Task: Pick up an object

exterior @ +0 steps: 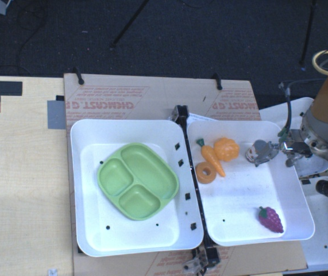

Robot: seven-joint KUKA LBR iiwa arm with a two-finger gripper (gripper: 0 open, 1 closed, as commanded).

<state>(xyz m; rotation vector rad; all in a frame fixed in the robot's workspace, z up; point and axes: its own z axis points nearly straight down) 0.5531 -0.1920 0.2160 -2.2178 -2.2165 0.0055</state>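
The gripper (pixel 259 152) hung beside the orange (pixel 226 148); whether it was open, I could not tell. A descent might have nudged the fruit away.

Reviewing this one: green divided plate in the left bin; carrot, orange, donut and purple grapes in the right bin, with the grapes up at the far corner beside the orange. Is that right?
Not quite. The camera view shows the purple grapes at the near right corner of the right bin, well apart from the orange. The rest holds: green divided plate in the left bin; carrot and donut by the orange.
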